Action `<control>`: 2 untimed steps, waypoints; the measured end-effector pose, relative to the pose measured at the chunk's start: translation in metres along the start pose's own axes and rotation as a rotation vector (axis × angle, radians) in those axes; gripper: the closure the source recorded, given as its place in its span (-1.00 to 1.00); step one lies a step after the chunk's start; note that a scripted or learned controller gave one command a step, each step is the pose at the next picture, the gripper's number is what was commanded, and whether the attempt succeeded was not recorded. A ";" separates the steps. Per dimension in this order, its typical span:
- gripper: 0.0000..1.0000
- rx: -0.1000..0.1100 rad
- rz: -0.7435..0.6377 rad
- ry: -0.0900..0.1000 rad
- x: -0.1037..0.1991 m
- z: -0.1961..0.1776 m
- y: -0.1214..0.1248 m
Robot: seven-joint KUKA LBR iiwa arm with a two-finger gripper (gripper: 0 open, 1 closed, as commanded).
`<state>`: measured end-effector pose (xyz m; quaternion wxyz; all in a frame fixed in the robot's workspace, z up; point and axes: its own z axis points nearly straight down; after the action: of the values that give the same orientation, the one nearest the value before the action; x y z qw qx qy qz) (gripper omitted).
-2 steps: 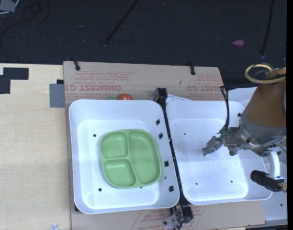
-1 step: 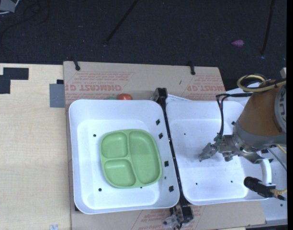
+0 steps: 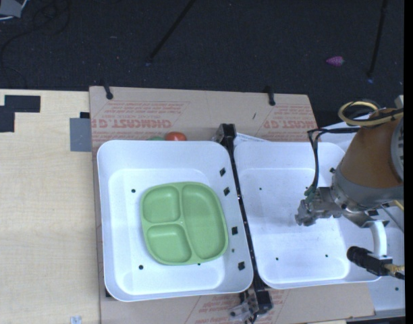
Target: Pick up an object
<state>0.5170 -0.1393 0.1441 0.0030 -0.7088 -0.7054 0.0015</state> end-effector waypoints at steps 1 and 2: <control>1.00 -0.006 0.000 -0.002 -0.004 -0.050 -0.010; 1.00 -0.005 -0.002 -0.002 -0.005 -0.063 -0.010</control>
<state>0.5076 -0.1440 0.2073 0.0005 -0.7083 -0.7059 0.0002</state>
